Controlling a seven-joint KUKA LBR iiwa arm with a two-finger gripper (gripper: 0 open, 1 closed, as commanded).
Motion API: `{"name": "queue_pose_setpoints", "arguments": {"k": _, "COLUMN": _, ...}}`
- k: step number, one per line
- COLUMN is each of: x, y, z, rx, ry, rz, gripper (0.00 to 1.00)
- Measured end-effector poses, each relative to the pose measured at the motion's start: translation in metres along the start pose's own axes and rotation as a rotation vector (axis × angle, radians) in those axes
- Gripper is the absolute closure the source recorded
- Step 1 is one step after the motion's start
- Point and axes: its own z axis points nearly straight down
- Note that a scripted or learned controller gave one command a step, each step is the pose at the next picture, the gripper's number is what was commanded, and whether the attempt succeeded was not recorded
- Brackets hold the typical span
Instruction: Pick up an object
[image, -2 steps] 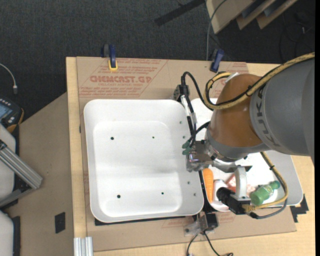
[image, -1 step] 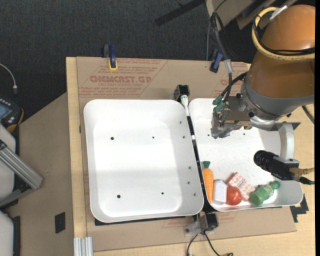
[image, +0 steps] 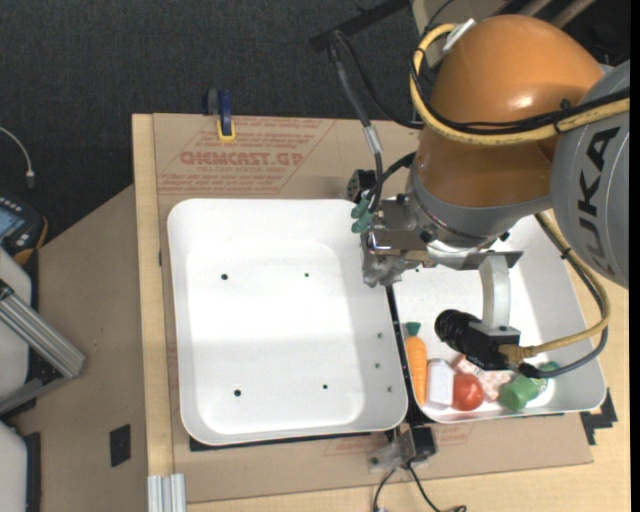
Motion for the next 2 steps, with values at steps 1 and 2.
{"name": "queue_pose_setpoints", "arguments": {"k": 1, "x": 0.118, "y": 0.034, "z": 0.002, "rx": -0.002, "ry": 0.002, "rz": -0.004, "gripper": 1.00}}
{"name": "queue_pose_setpoints", "arguments": {"k": 2, "x": 0.110, "y": -0.001, "z": 0.038, "rx": 0.010, "ry": -0.004, "rz": 0.006, "gripper": 1.00}}
